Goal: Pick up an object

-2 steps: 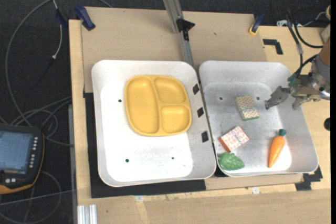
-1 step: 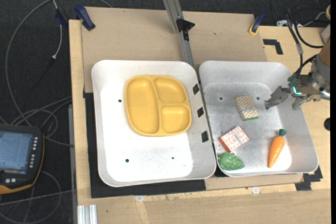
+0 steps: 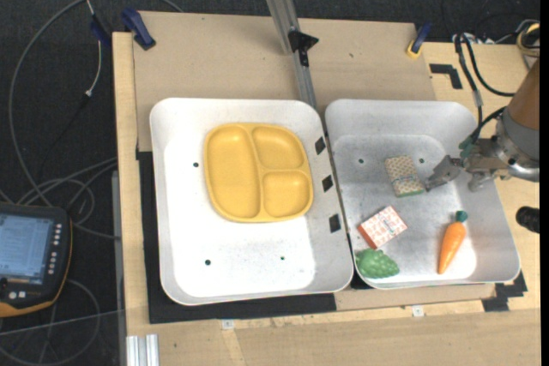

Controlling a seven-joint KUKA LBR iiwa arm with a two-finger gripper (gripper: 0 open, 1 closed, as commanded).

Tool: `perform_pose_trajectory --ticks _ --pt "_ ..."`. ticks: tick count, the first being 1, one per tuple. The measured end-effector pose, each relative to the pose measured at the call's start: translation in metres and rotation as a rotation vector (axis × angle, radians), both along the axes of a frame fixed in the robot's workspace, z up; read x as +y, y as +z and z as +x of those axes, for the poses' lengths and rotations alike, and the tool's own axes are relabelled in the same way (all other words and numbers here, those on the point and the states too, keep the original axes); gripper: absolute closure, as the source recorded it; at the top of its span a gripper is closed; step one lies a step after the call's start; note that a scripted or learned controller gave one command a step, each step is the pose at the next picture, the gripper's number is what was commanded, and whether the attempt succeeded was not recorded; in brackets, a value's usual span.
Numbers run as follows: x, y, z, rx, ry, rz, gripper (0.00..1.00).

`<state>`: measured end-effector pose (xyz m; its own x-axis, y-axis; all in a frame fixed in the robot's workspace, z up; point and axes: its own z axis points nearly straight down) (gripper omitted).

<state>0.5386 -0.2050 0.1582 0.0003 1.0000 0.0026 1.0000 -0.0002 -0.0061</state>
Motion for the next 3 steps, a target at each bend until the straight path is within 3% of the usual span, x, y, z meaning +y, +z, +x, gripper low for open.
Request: perform_pose_trajectory --ticks 1,2,3 --pt "0.006 -0.045 0.003 0.0 0.001 0.001 0.0" --pt "0.007 -0.067 0.003 -0.002 0.001 0.0 0.0" --pt "0.007 -0.055 0.004 -0.006 0.001 -0.001 1.0"
